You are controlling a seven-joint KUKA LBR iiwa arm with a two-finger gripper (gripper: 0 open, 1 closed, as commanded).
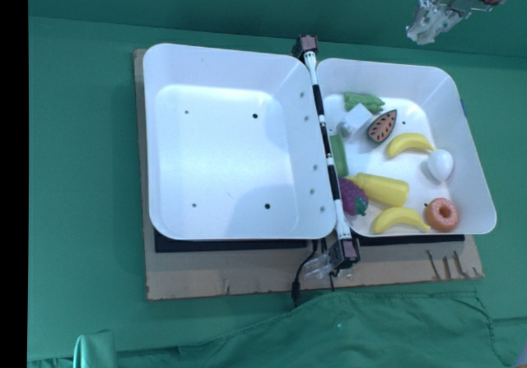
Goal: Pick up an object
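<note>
While toys crowd the right bin (461, 103), nothing sits between the gripper's fingers. Near that bin's far edge: a green leafy toy (363, 100), with a small white block (357, 120) just beside it and a watermelon slice (381, 126) to the right of the block. Toward the middle: a yellow banana (409, 143), and close to its right a white egg-like piece (440, 164). Against the inner wall, by the divider: a green cucumber-like piece (338, 154), upright along the edge. Closer to the near edge: purple grapes (353, 195) touching a yellow bottle-like toy (382, 189), then a second banana (399, 220) and an orange doughnut (442, 214) toward the near right corner. Left bin (222, 152) alongside, joined at a black-and-white striped bar (324, 140); both resting on a cardboard sheet (198, 280) over green cloth (82, 152). Gripper (423, 27) high above, beyond the right bin's far right corner, well apart from every toy; cannot tell whether jaws are apart or together.
</note>
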